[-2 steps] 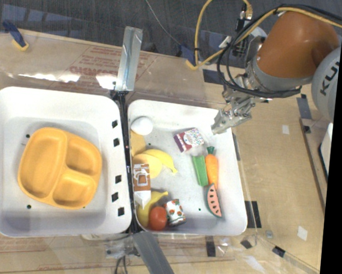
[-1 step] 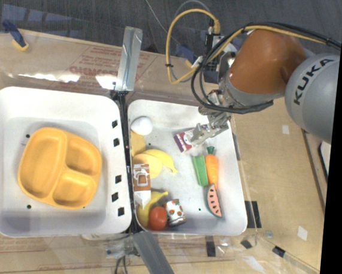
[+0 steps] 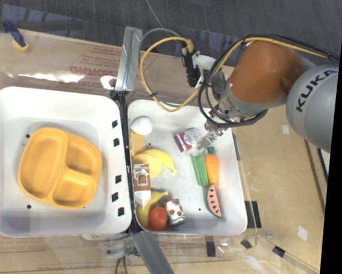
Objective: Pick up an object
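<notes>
Over right-hand white bin (image 3: 238, 188): two-finger gripper (image 3: 209, 138), finger state cannot be told. Nearest candidates: small crinkled pink-and-white packet (image 3: 186, 139) just beside it; orange plastic carrot (image 3: 212, 166) and green plastic stick (image 3: 199, 170) below. Advice: centre squarely on one item before descending, clear of neighbours.

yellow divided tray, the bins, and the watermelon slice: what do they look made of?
Yellow divided tray: likely moulded plastic, matte, with rounded compartment edges and uniform colour. Left bin and right bin: probably thin white plastic, smooth with a slight sheen and rounded corners. Watermelon slice: looks like toy plastic, flat solid colours with painted seeds; could also be rubber or foam.
</notes>
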You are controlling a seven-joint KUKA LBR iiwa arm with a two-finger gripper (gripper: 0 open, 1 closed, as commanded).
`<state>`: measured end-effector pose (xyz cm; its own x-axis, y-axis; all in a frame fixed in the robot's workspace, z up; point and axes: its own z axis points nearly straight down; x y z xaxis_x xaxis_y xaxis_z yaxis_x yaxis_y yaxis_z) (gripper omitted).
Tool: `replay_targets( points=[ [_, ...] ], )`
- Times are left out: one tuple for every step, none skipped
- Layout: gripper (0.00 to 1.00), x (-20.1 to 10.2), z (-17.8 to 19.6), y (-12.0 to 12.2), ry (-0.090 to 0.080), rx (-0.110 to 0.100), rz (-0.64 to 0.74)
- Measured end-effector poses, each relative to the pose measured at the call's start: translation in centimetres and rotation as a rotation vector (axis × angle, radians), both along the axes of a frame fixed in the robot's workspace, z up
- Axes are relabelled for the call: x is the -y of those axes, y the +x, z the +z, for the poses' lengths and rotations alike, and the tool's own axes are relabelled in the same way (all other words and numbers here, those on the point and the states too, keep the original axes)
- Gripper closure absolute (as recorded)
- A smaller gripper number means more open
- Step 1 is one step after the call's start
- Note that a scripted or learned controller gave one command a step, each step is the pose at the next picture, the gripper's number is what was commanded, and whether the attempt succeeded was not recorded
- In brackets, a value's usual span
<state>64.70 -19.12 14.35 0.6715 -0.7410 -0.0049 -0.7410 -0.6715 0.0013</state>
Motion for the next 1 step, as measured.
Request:
replay_targets(
  points=[
    [1.00, -1.75, 0.38, -11.17, 0.000, 0.003, 0.417]
  ],
)
